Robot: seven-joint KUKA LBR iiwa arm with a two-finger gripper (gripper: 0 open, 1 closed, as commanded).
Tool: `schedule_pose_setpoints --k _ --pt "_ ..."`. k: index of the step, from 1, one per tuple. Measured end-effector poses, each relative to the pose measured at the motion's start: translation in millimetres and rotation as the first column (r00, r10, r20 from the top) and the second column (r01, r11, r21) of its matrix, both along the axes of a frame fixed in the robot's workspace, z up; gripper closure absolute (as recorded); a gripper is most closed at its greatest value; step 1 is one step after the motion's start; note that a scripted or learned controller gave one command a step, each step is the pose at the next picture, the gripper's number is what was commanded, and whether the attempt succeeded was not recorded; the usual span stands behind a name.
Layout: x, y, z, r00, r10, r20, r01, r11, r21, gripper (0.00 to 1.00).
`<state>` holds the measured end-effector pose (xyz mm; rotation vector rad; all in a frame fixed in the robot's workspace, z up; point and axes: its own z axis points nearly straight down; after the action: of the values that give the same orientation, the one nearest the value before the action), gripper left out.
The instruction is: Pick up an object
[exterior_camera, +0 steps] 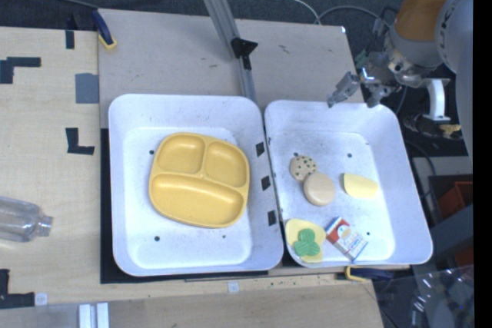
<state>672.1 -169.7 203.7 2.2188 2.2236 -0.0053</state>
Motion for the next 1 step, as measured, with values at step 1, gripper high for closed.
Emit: schedule_pose_setpoints --k 1 --pt "-64.5 59.7 -51.5 1.000 0.002 -0.008 -0.002 1.000 0.006 0.00"
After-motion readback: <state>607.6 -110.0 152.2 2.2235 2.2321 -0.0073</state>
